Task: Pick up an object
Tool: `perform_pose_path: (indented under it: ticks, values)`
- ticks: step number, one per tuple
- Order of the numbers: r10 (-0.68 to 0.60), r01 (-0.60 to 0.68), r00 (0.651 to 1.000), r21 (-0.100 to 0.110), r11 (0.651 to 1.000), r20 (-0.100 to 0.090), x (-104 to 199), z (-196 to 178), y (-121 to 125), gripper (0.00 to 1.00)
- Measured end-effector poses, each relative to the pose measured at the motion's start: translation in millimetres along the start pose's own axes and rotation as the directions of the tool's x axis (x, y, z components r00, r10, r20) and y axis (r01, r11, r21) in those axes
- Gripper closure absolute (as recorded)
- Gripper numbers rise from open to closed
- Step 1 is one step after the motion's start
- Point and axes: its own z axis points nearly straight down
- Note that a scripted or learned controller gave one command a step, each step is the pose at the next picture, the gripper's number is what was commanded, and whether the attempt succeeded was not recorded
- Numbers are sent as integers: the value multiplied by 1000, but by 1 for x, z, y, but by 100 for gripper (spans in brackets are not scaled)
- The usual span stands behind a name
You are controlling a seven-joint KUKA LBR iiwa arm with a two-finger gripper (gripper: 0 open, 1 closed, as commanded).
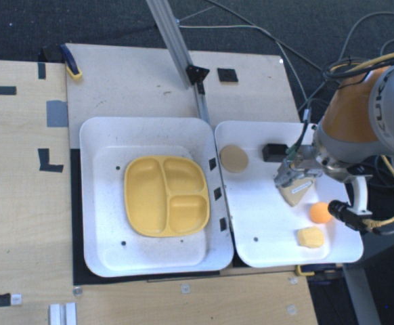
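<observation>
Nearest the camera, in the right bin (251, 249), lie a yellow block (311, 237) and an orange ball (320, 212). Beyond them, the gripper (296, 179) clamps a tan wedge (296, 192), pale and angular. Risk: the shallow hold may slip during lifting. Farther back lies a tan disc (234, 159).

bins (89, 202) – 2 | yellow tray (166, 196) – 1 | tan disc (234, 159) – 1 | orange ball (320, 212) – 1 | yellow block (311, 237) – 1

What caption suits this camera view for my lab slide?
Arm's hand low over a tan block in the right bin; yellow divided plate in the left bin.
</observation>
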Motion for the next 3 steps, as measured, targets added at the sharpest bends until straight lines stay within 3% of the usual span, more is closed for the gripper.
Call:
perform_pose_path:
  ticks: [2, 3]
  values:
    - [0, 0, 1000, 2, 1000, -1, -5, -69, 3, 100]
    - [-5, 5, 1000, 4, 1000, -3, 48, -76, 2, 100]
